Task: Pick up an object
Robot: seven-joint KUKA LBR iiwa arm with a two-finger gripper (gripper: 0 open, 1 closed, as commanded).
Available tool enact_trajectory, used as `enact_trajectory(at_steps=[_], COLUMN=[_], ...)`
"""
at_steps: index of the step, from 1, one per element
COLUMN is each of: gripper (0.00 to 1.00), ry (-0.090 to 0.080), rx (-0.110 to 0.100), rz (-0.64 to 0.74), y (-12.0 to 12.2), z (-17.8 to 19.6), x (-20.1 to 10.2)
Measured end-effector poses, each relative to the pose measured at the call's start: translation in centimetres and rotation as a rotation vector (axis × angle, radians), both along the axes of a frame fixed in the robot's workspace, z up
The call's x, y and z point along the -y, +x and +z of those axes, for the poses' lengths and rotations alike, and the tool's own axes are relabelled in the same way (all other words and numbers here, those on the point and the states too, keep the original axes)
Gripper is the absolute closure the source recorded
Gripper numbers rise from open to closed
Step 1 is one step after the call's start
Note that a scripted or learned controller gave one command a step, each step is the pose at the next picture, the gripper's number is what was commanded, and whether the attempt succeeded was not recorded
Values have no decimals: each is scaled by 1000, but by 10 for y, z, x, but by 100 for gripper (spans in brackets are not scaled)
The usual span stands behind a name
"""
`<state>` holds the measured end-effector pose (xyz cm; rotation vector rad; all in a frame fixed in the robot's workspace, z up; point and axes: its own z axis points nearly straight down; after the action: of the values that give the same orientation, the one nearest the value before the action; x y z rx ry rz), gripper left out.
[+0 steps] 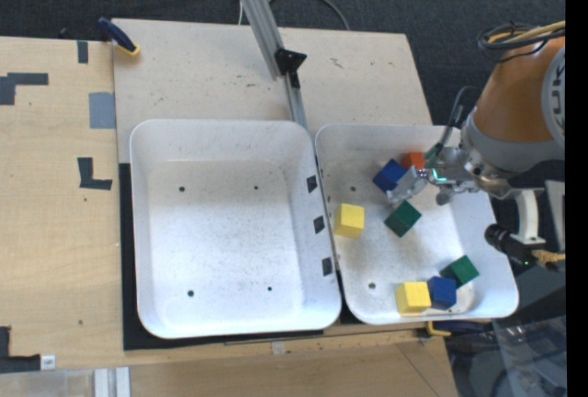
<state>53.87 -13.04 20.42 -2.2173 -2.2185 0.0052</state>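
Observation:
My gripper [418,182] hangs low over the upper part of the right bin [367,142], reaching in from the right. A blue cube [389,175] lies just to its left, touching or nearly touching it. An orange block [415,160] peeks out beside the blue cube, partly hidden by the gripper. A dark green cube [402,220] lies just below the gripper. A yellow cube [350,220] sits near the bin's left wall. At the bin's front right lie another yellow cube [413,296], a blue cube [443,291] and a green cube [462,270].
The left bin [220,225] stands beside the right one, sharing a wall with black clips [319,223]. A slanted metal rail [262,9] runs from the top toward the bins. A blue-and-yellow clamp [118,36] lies at the bench's back left corner.

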Motion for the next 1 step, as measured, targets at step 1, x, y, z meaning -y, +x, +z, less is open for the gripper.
enact_trajectory(at_steps=[1], gripper=[0], ry=[-1], rx=[4], rz=[2], y=[1], z=[2], x=[0])
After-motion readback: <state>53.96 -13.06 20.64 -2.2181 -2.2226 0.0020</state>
